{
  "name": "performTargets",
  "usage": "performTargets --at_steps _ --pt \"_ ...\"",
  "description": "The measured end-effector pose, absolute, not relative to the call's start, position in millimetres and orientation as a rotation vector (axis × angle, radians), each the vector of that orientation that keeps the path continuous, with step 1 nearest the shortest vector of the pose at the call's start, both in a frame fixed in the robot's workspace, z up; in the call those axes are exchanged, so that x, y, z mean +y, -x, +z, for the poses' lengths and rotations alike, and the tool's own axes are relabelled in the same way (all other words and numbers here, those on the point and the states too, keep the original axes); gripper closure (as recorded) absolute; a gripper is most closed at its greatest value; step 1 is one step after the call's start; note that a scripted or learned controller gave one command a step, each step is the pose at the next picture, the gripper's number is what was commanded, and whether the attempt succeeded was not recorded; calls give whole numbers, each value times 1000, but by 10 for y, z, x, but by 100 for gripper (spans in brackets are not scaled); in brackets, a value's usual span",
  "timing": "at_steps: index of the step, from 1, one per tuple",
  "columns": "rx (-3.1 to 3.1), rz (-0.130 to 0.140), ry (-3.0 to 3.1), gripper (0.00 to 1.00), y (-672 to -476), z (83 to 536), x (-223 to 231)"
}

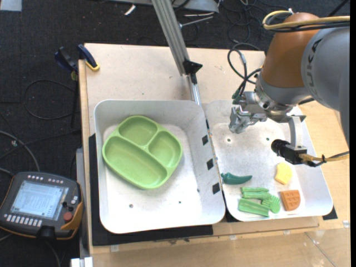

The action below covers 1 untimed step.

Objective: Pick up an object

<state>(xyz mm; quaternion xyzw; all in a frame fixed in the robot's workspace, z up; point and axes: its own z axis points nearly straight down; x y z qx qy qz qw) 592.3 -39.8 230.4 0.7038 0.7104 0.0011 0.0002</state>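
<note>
My gripper hangs over the back left part of the right bin, above bare bin floor. I see nothing between its fingers. Toy food lies toward the bin's front: a dark green pepper, a light green bean cluster, a yellow piece and an orange waffle-like piece. All of them sit well in front of the gripper, apart from it.
The left bin holds a light green divided plate. A slanted metal pole rises behind the bins. A teach pendant lies on the floor at left. A black cable clip hangs by the arm over the right bin.
</note>
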Motion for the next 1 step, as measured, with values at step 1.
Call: performTargets --at_steps 1 --pt "2230 4 -2213 100 -6744 2110 186"
